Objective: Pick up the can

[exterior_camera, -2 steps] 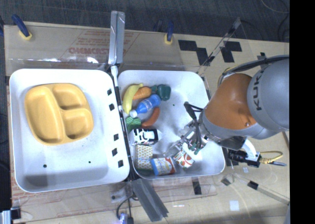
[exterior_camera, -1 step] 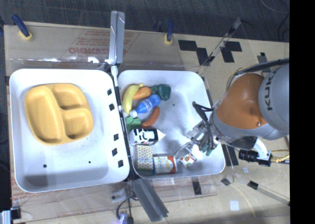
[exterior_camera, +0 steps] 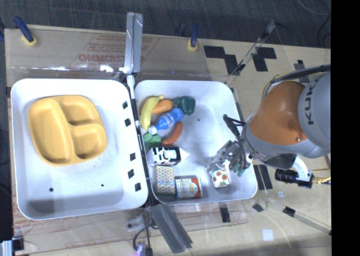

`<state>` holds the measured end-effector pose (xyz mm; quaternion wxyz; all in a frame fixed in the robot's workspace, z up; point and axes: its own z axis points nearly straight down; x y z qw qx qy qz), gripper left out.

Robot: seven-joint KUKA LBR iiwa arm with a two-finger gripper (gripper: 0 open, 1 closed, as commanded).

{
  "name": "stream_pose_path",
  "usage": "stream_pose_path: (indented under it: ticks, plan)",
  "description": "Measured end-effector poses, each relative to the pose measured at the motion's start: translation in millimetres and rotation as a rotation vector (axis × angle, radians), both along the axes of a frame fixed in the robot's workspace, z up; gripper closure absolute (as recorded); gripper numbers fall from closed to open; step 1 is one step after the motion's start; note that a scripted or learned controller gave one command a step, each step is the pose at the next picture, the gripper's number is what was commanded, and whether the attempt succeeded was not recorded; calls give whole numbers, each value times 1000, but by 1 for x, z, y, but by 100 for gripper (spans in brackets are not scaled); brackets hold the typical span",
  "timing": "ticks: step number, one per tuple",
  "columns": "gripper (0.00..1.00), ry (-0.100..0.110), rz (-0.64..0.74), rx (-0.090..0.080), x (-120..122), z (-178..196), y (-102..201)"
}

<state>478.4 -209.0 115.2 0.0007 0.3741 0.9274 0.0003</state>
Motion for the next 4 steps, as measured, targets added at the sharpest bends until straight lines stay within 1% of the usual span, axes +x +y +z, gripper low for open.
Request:
stream_pose_path:
  ticks: [1, 2, 3, 4]
  plan:
    - [100, 6, -197, 2, -2, -1, 51]
    - [0, 6, -197, 2, -2, -1, 51]
    - [0, 3, -517, 0, -2, 1, 39]
    - [0, 1, -265, 1, -1, -22, 4]
